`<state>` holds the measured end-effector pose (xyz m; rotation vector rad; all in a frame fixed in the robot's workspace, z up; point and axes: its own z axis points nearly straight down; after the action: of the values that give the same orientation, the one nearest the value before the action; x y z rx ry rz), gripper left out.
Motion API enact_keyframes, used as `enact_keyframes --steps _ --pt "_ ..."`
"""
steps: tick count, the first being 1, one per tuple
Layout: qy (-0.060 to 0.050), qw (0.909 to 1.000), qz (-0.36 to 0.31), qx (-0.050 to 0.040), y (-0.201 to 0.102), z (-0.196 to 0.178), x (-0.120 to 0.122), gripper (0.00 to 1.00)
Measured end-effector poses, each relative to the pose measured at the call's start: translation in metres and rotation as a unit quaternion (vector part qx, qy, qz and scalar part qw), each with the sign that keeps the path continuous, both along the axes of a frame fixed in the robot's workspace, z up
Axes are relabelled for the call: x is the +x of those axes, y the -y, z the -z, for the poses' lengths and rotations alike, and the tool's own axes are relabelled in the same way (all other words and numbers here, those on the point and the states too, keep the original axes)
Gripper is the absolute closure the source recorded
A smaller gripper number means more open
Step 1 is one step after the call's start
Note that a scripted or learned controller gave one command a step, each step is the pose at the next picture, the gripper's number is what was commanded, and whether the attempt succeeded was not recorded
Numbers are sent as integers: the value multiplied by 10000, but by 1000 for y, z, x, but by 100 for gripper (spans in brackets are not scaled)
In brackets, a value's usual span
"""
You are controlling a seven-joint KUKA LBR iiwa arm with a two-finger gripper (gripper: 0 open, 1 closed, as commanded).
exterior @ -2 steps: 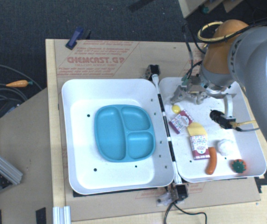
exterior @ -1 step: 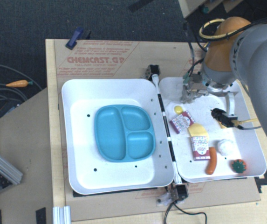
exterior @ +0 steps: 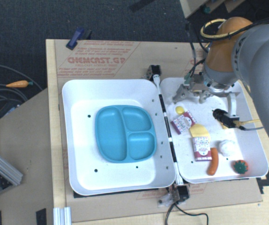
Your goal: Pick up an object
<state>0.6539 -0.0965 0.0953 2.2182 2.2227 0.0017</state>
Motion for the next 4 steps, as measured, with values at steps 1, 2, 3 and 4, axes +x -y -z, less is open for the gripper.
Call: enact_keyframes --steps 1,2,3,4 --pt "-4 10000 3 0 0 11 13 0" --pt "-11 10000 5 0 -4 10 13 0" --pt "-1 10000 2 -5 -5 0 13 100" --pt "-5 10000 3 -6 -5 0 13 0"
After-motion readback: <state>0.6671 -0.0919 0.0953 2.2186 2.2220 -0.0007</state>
